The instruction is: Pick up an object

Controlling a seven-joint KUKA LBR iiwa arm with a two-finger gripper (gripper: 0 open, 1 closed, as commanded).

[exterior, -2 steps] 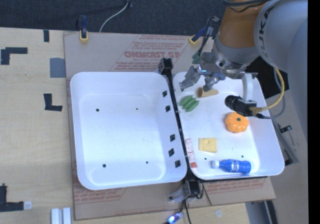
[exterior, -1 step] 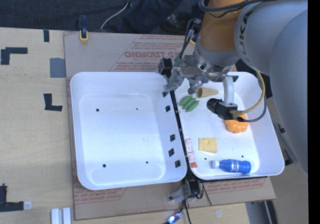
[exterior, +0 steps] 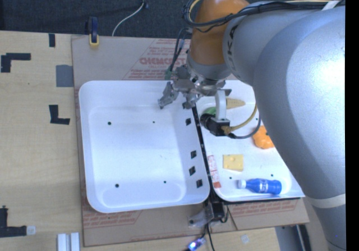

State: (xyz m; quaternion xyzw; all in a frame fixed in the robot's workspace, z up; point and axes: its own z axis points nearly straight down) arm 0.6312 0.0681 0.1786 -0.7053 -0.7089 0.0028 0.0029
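Now the arm point(exterior: 280, 59) reaches in from the right, and its gripper point(exterior: 178, 97) hangs over the far edge of the left bin point(exterior: 134, 188), close to the wall between the bins. Its fingers are spread apart with nothing between them. The right bin point(exterior: 280, 195) holds a blue bottle point(exterior: 262, 186), a yellow block point(exterior: 233, 161), an orange toy point(exterior: 262, 139) and something green point(exterior: 208, 112) partly hidden by the arm.

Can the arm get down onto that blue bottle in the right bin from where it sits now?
Probably yes. The blue bottle lies on its side near the right bin's front edge, apart from the yellow block, open from above. The gripper hangs over the far end of the divide.
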